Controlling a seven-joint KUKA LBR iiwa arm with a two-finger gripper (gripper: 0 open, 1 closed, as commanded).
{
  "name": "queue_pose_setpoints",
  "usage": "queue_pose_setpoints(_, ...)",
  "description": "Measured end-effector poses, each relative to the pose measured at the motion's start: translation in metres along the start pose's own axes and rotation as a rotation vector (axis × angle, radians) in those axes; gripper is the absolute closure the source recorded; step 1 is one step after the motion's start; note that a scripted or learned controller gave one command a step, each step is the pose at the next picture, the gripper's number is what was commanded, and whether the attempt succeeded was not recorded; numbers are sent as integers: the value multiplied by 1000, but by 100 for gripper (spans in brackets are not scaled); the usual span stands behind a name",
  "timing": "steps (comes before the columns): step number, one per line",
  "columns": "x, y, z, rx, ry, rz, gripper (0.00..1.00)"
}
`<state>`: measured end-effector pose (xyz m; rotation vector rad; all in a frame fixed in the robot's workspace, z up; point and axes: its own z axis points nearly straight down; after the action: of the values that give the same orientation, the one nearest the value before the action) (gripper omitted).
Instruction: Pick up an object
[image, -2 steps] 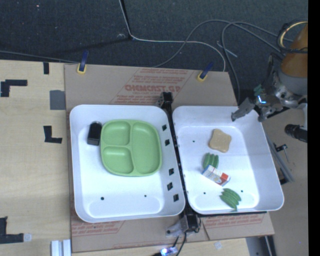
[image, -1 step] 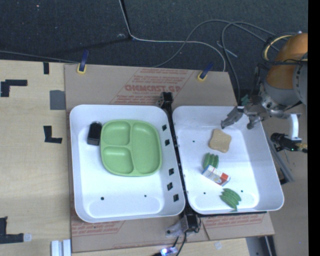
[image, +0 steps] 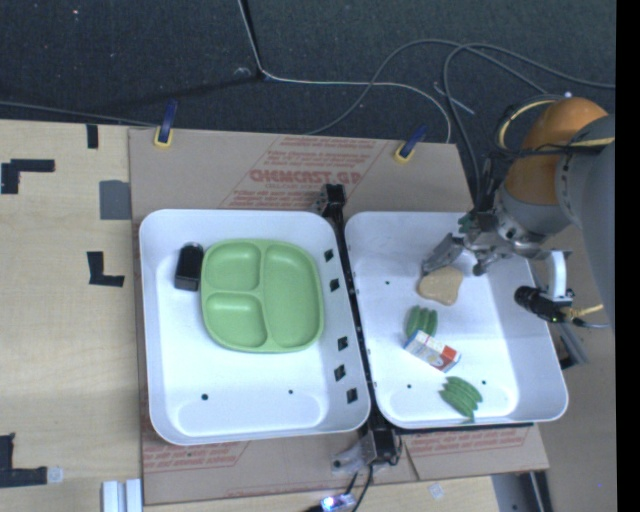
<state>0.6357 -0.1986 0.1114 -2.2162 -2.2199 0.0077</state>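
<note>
In the right bin (image: 520, 390) lie a tan bread-like piece (image: 440, 289), a small green vegetable (image: 421, 322), a white and red box (image: 434, 353) and a green pod (image: 461, 395). My gripper (image: 455, 264) hangs over the bin's upper middle, just above and behind the tan piece. Its two fingers (image: 435, 263) stand spread apart, open, with nothing between them. The arm with its orange band (image: 560, 130) comes in from the upper right.
The left bin (image: 165, 380) holds a green divided plate (image: 263, 296) and a small black block (image: 188, 267) beside it. A black divider (image: 345, 300) runs between the bins. Cables cross the dark mat behind the bench.
</note>
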Motion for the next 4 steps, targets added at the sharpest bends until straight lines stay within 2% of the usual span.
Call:
queue_pose_setpoints(1,0,2,-14,-6,-1,-1,100)
queue_pose_setpoints(3,-1,2,-108,-12,-1,0,100)
queue_pose_setpoints(4,49,-12,-97,-4,1,-2,100)
